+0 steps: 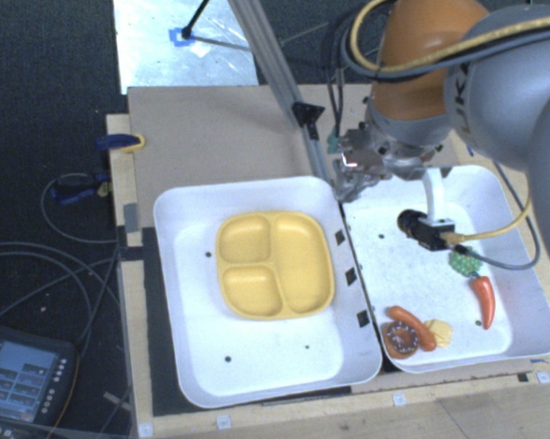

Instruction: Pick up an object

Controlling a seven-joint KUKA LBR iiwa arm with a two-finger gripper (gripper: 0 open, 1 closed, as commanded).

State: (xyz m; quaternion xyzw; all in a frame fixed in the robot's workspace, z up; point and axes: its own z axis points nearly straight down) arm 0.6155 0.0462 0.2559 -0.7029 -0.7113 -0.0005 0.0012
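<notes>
Where the grey arm (519,84) reached in below its orange band (422,44), the claw (352,176) was seen at the far rim of one white bin (513,197), close to the wall shared with the neighbouring bin (191,295). Whether the claw was released or clenched could not be told, since its tip was blurred against the rim.

The objects to be picked were found in the same bin as the claw, all well apart from it and toward the near side. Closest to the claw, a small green piece (464,264) was seen lying on the bin floor. Just beyond that, farther from the claw, a red-orange pepper (484,300) was laid lengthwise, pointing toward the near rim. At the near corner on the claw's side of the bin, a sausage (409,325) was seen touching a brown doughnut (399,338), with a pale yellow piece (440,331) just beside the sausage.

Across the shared wall from the claw, a yellow divided plate (275,264) was seen lying flat in the middle of the neighbouring bin. Three dark clips (351,276) were set along the shared wall, nearer than the claw.
</notes>
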